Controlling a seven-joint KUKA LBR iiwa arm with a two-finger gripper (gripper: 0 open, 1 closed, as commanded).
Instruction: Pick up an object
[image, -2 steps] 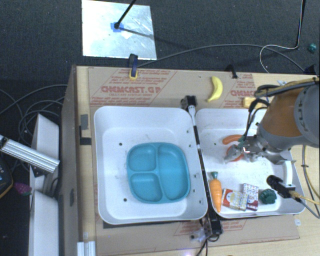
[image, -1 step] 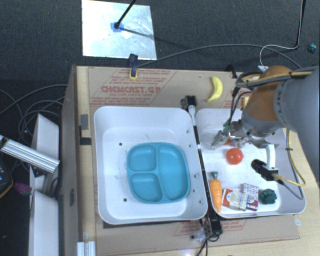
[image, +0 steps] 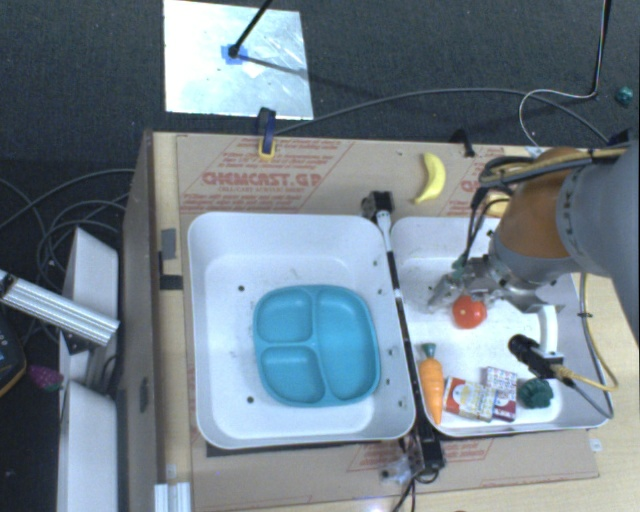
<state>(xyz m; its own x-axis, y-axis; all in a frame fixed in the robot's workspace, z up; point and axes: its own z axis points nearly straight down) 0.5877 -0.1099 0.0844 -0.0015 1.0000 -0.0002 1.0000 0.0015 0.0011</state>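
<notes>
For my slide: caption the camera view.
Gripper hovers by a tomato in the right bin; blue tray in the left.

Cardboard-topped bench (image: 300, 165) with two white bins (image: 215, 260), banana (image: 432, 178).

Glossy blue plastic plate (image: 316, 344)

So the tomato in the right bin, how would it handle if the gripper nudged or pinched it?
The tomato looks round and smooth, so a nudge would probably send it rolling across the flat bin floor. Its glossy skin suggests it could squirt out of a pinch that lands off-centre. The gripper sits right beside it, so a slight misalignment may push rather than grasp.
</notes>
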